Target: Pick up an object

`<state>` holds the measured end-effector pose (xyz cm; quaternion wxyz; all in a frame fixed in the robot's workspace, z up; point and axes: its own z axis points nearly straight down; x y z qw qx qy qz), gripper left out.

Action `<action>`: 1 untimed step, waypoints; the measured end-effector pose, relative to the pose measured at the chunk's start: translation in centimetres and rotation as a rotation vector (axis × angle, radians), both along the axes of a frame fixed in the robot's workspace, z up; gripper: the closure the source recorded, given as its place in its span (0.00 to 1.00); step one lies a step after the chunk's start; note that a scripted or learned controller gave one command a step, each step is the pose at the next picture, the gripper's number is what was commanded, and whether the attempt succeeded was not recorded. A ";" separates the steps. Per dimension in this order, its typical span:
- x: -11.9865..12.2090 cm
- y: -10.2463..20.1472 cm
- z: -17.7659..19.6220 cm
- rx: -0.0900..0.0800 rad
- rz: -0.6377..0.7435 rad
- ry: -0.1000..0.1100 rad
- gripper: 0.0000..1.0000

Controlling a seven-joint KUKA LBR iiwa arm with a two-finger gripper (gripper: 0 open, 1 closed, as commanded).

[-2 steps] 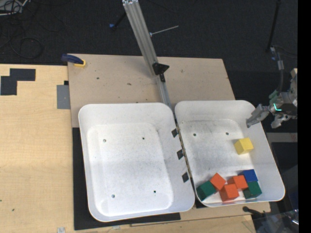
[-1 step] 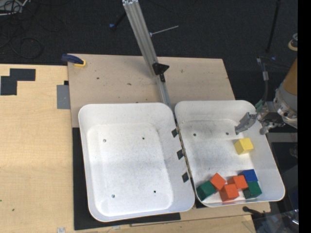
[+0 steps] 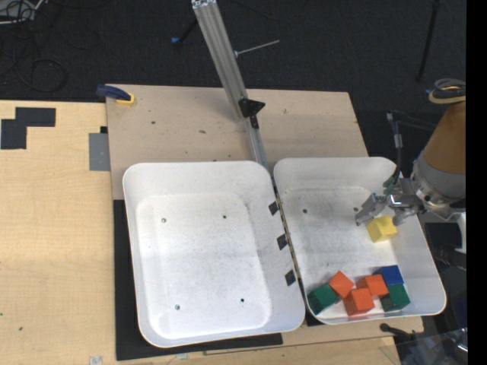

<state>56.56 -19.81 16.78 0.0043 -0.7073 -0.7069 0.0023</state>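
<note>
One yellow block (image 3: 382,229) sits in the right bin (image 3: 329,175) between the fingers of the gripper (image 3: 378,211), which is closed on it near the bin's right side, while orange, green and blue blocks (image 3: 364,290) cluster at its near edge.

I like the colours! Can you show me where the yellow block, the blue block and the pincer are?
yellow block (image 3: 382,229), camera view, on its top face.
blue block (image 3: 391,274), camera view, on its top face.
pincer (image 3: 370,212), camera view, between its fingertips, just above the yellow block.
</note>
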 end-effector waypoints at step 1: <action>1.1 -0.2 -5.2 -0.011 0.000 -0.015 0.00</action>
